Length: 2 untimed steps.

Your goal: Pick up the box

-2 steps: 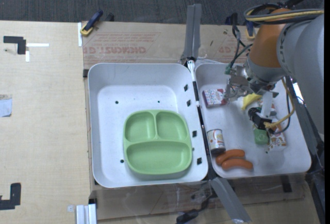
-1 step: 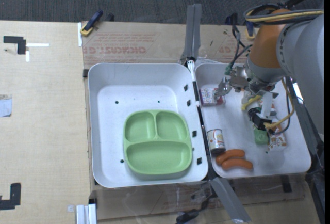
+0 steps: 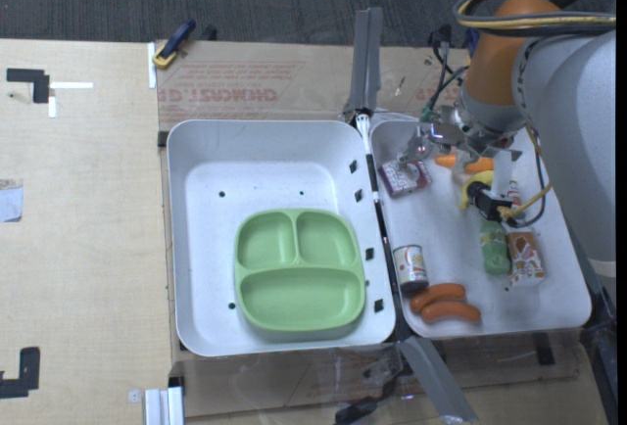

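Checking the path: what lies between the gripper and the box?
Nothing: the gripper hangs right beside the box, with bare white bin floor between, in the camera view.

A pale green plate (image 3: 297, 269) lies in a white bin (image 3: 196, 217), beside orange sausages (image 3: 446, 304).

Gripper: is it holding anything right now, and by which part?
Cannot be told. The gripper hangs over the box's upper right corner in the right bin, and the view leaves the hold unclear.

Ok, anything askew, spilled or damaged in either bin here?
Nothing spilled or damaged. The small can lies on its side by the divider in the right bin, and the box sits skewed near the gripper. The green divided plate lies flat in the left bin.
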Available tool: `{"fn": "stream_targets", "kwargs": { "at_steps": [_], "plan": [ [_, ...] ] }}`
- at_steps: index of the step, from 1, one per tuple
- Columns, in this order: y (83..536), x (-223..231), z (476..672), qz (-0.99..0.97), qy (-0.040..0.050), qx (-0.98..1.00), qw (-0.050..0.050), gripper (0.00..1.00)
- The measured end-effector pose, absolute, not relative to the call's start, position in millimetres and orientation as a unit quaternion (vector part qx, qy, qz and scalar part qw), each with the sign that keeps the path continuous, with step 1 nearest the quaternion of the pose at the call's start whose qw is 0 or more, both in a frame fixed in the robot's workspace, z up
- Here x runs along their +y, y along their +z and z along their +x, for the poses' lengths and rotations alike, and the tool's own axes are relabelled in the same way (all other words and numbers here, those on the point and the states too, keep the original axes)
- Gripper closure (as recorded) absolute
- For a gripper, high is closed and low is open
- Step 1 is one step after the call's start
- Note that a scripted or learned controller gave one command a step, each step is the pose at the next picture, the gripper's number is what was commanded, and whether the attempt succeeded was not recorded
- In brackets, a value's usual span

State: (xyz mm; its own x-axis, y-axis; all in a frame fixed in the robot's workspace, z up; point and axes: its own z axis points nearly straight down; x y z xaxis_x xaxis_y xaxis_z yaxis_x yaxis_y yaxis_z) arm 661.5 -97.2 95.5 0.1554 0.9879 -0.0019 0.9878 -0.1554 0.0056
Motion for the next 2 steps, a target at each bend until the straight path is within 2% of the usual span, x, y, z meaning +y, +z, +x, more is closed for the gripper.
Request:
{"fn": "stream_targets", "kwargs": {
  "at_steps": [1, 2],
  "plan": [
    [95.1, -98.4, 623.1, 0.767, 0.0025, 0.642, 0.003, 0.0],
    [102.6, -98.5, 624.6, 0.767, 0.0031, 0.642, 0.002, 1.0]
  ]
}}
